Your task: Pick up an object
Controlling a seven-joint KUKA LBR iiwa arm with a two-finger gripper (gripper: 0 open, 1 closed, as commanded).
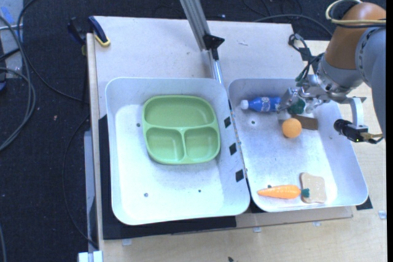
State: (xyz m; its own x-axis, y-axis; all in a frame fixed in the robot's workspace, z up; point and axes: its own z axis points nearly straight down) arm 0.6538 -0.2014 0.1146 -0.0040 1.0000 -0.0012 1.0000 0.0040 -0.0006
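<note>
Carrot [279, 192] and sponge [312, 187] sat low in the right bin [347, 159]; gripper [296, 102] by bottle [263, 104], finger state unclear; round bottle might roll away.

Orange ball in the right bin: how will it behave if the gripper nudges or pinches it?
The small orange ball is round and smooth, so a nudge would probably roll it across the flat floor of the right white bin. A pinch off centre may squirt it out. It looks light, likely plastic.
</note>
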